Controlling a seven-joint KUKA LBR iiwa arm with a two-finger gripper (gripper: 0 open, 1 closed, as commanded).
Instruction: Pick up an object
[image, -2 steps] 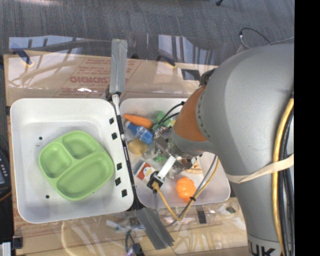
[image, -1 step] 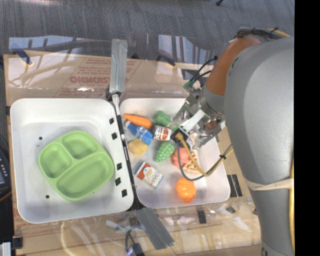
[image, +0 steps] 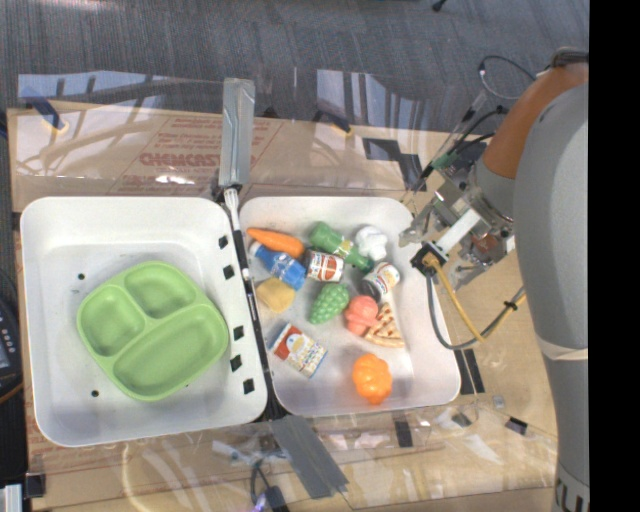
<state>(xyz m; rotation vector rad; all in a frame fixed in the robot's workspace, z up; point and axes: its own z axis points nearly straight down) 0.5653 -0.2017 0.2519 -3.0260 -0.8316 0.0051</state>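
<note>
The right bin (image: 430, 350) holds several toy foods. Among them are an orange carrot (image: 275, 241), a blue bottle (image: 281, 267), a green bottle (image: 328, 238), a white round piece (image: 371, 240), a red-labelled can (image: 325, 266) and a second small can (image: 382, 280). Lower down lie a yellow lump (image: 275, 295), a green bumpy fruit (image: 330, 303), a pink strawberry (image: 360, 314), a pizza slice (image: 387, 331), a small carton (image: 298, 350) and an orange pepper (image: 371, 378). My gripper (image: 414, 233) hangs over the bin's upper right rim, just right of the white piece, with nothing visibly held.
The left bin (image: 50, 300) holds a green divided plate (image: 152, 328). A black clip strip (image: 240, 300) runs between the two bins. The grey arm (image: 550, 200) fills the right side, and a yellow cable (image: 455, 320) loops beside the right bin.
</note>
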